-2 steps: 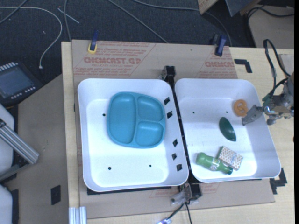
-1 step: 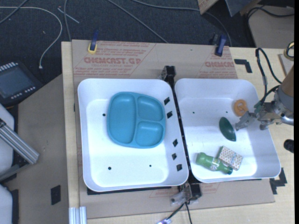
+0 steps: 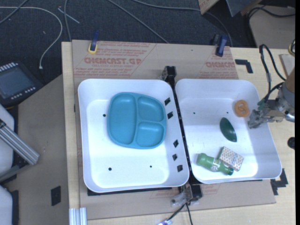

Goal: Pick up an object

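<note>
Right bin [image 3: 262, 165], near edge: one green bottle [image 3: 213, 163] touching one patterned packet [image 3: 231, 157]. Farther back: one dark green oval object [image 3: 228, 129], one orange ring [image 3: 242, 108]. Left bin [image 3: 93, 172]: one blue divided plate [image 3: 137, 120]. Gripper [image 3: 258, 117] low at right bin's right wall, holding nothing; jaw state: cannot tell.

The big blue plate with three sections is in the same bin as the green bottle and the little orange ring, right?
Not quite. The camera view shows the blue plate alone in the left bin. The green bottle and orange ring lie in the right bin.
</note>
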Action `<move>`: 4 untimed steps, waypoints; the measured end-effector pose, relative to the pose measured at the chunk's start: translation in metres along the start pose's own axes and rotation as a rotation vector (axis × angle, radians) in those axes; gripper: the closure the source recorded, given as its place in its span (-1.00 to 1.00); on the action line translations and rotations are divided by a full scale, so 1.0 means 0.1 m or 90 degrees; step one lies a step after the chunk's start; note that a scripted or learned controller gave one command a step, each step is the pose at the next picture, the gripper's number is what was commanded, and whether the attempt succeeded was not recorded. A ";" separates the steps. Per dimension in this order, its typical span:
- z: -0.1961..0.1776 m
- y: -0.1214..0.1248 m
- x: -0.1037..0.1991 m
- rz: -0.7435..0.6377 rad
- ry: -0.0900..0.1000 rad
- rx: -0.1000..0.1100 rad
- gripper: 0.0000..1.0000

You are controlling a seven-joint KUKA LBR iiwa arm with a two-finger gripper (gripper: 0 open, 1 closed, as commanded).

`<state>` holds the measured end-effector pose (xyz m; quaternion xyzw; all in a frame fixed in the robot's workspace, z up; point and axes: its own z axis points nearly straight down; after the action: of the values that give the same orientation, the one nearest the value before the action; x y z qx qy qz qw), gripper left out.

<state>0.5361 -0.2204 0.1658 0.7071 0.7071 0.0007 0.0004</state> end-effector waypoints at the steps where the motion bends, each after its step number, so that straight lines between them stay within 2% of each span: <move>1: -0.54 0.02 -0.01 -0.001 -0.002 -0.003 1.00; 2: -1.07 0.03 -0.01 -0.001 -0.002 -0.003 1.00; 3: -0.95 0.06 0.53 -0.003 0.002 0.002 1.00; 4: -0.91 0.27 1.02 -0.004 0.001 0.000 1.00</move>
<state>0.5629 -0.1180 0.2566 0.7050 0.7093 0.0010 -0.0001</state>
